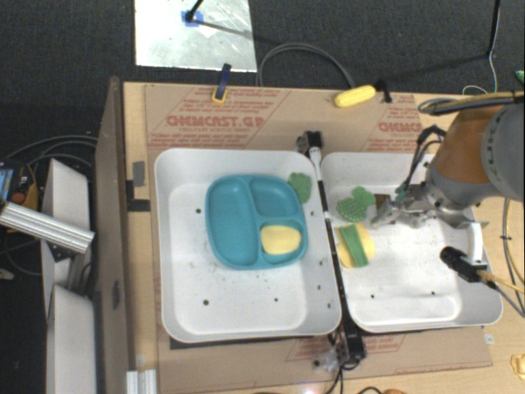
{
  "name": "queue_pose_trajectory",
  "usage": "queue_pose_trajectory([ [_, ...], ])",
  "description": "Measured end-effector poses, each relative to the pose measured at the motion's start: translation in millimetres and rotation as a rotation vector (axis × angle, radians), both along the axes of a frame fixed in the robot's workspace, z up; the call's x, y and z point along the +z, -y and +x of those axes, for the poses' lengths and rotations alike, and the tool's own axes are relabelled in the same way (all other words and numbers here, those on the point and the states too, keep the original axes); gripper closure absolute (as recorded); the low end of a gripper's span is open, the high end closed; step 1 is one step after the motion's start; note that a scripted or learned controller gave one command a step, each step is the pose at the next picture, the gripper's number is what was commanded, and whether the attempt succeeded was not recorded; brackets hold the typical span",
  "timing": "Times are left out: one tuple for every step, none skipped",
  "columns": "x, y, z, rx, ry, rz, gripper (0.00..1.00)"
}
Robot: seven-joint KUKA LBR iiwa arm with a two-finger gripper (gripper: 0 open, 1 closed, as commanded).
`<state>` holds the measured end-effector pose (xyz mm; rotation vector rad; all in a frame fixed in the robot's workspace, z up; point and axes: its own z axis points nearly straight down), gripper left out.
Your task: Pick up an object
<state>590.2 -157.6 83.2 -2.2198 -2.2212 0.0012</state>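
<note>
We see the metal two-finger gripper (385,212) low in the right white bin (426,306), right of centre frame, beside the green textured object (354,204); nothing lifted yet, jaw state unclear.

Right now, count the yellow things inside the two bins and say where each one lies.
2. One yellow piece lies in a compartment of the blue tray in the left bin. A yellow-and-green piece lies near the right bin's left wall. The gripper could hide others.
</note>
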Motion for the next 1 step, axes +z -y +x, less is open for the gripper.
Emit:
queue_pose_trajectory([
  [1.9,20.0,66.9,0.008,0.000,0.014,0.00],
])
